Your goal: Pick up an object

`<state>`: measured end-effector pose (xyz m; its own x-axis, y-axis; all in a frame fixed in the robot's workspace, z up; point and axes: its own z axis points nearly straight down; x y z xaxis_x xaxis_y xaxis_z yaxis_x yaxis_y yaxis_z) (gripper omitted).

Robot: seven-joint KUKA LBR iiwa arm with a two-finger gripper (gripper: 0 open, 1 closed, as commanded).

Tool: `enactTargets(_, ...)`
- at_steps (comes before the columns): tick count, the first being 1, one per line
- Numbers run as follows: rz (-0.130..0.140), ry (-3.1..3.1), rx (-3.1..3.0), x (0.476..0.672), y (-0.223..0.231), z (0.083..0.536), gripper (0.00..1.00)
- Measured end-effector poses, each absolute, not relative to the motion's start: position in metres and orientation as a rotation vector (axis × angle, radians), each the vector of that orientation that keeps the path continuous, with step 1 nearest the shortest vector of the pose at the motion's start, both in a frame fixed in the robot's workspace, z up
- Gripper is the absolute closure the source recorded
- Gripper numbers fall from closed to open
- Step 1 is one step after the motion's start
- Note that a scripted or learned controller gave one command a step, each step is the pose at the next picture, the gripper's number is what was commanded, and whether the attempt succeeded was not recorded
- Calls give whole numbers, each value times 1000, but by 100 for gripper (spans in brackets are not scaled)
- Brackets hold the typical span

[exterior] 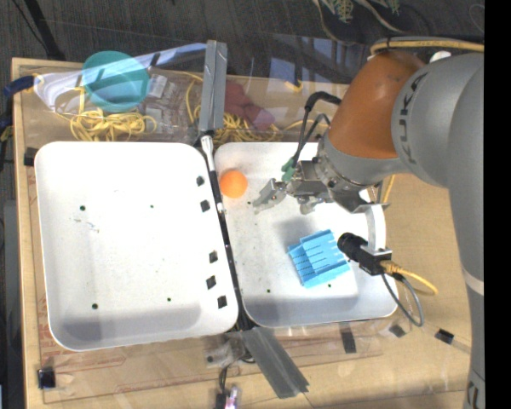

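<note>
We see gripper (272, 192) in right bin (264, 296), nr orange ball (233, 183), blue block (318, 258) below; can't tell its state.

An orange ball (233, 183) and a ridged blue block (320, 258) lie in the white right bin (264, 301).
</note>
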<state>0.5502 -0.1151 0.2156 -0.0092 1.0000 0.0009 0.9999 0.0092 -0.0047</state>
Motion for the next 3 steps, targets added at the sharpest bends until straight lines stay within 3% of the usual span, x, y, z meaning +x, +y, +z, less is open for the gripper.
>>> enactTargets(1, 3, -2304, -2131, 530, -172, 171, 0)
enactTargets(2, 0, -2261, -2180, 517, -199, 115, 0)
enactTargets(3, -10, -2290, -2166, 482, -210, 96, 0)
